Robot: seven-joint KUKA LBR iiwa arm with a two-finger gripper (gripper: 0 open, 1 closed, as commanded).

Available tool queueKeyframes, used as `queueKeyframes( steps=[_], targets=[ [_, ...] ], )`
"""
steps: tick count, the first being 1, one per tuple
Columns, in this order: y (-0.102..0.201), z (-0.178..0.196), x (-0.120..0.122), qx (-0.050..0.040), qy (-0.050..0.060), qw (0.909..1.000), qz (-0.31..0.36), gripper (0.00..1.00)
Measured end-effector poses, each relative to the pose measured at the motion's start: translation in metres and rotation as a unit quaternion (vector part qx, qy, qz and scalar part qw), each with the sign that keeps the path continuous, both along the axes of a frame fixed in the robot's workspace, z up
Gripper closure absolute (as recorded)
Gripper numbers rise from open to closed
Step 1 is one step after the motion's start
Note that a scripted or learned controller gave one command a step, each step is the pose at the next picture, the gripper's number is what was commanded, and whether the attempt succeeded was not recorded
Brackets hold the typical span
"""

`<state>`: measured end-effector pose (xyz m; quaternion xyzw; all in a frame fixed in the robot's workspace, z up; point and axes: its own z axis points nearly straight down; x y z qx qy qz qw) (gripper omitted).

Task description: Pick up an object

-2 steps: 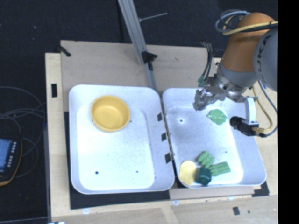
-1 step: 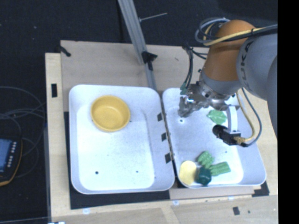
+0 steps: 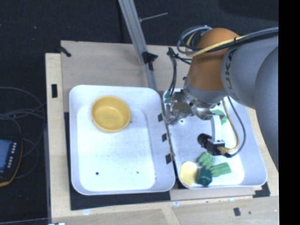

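I see pincer [image 3: 174, 110] low over right bin [image 3: 251, 139], far-left corner; can't tell its state. Toys [image 3: 208, 167] clustered near edge, well apart. Yellow bowl [image 3: 111, 113] in left bin [image 3: 112, 172]. Nothing visibly held.

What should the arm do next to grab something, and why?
Probably swing toward the near corner of the right bin, then descend: the green pieces and a pale yellow disc cluster there, while the gripper sits by the dividing rim, over none of them.

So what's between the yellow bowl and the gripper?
In the camera view, bare white bin floor between yellow bowl and gripper, up to the bins' shared edge.
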<state>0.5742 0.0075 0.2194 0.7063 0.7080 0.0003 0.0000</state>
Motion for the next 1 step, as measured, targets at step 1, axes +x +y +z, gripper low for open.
queueKeyframes(
  steps=[1],
  targets=[
    [0.0434, 0.0162, -0.0188, 0.0006, -0.001, 1.0000, 0.001, 1.00]
  ],
)
